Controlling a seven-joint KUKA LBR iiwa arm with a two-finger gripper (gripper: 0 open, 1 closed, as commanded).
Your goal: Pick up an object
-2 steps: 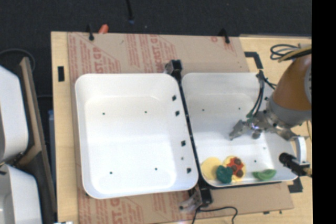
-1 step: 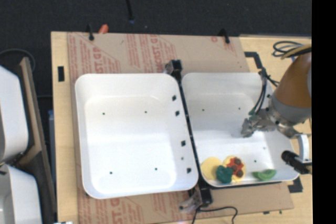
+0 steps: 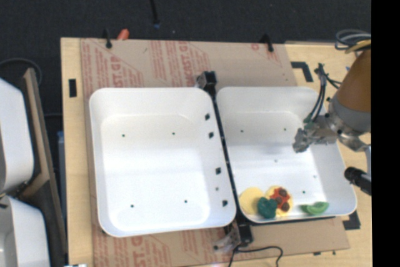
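Several small objects lie along the near edge of the right bin (image 3: 262, 103): a pale yellow round piece (image 3: 250, 199), a teal lump (image 3: 267, 208), a red and yellow piece (image 3: 281, 197) and a green piece (image 3: 316, 207). My gripper (image 3: 302, 141) hangs over the right side of that bin, above and behind the objects and well apart from them. Nothing shows between its tips. The orange band (image 3: 357, 84) of the arm sits at the right edge of the view.
The left bin (image 3: 119, 109) lies beside the right one, with a black clip strip (image 3: 217, 141) between them. Both rest on a cardboard sheet (image 3: 156, 62) on the bench. White equipment (image 3: 15, 134) stands at far left.
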